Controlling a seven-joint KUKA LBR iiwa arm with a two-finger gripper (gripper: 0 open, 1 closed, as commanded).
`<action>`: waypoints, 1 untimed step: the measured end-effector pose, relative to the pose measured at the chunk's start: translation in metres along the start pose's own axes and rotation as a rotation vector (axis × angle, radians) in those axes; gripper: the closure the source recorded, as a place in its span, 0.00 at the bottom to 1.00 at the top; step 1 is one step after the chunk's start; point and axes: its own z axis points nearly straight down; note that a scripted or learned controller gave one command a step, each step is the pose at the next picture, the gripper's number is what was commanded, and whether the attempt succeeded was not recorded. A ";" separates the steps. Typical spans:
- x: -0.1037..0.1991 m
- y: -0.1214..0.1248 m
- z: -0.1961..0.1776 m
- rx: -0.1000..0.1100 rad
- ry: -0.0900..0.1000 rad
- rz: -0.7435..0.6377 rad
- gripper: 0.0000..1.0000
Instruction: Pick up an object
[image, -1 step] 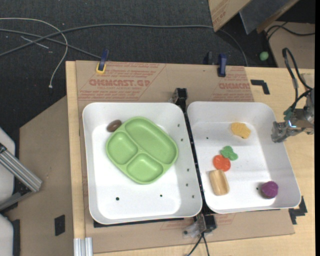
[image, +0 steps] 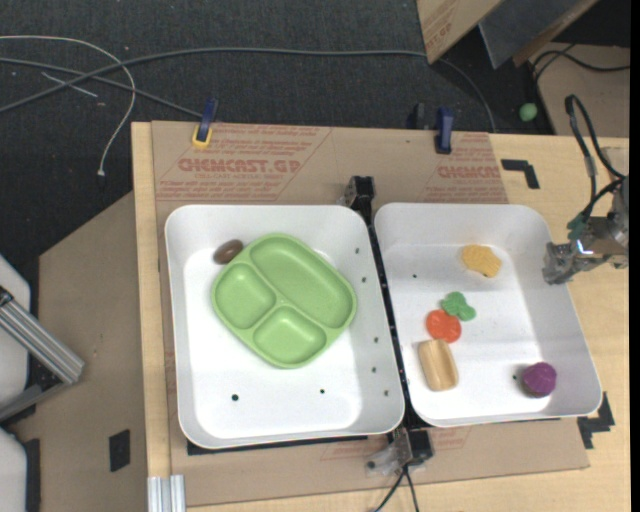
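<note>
the surface (image: 150, 300) carries two shallow white bins side by side. the left bin (image: 200, 400) holds a green divided plate (image: 284, 298), three compartments, lying flat near its middle, with a small brown lump (image: 230, 251) just beside the plate's upper left edge. the right bin (image: 510, 225) holds the smaller candidates for the pick, all looking like toy food. largest of these is a tan bread-like roll (image: 437, 363) lying lengthwise near the bin's lower left; it looks light and rigid, probably hard plastic, and taking it across its short width seems the surest hold. a yellow piece (image: 482, 261) sits alone toward the upper middle, well apart from the others, lumpy and likely a little slippery. an orange-red round piece (image: 444, 326) is touching a small green leafy piece (image: 458, 305); that pair is crowded, so closing on one could nudge the other. a purple round piece (image: 539, 378) rests near the bin's lower right wall, where the wall may hinder one side of a grasp. the gripper (image: 562, 262) hangs at the right rim of the right bin, above no object, and whether the jaws are wide or narrow cannot be told.
</note>
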 end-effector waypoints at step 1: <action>0.003 -0.003 0.041 0.001 0.001 0.001 0.00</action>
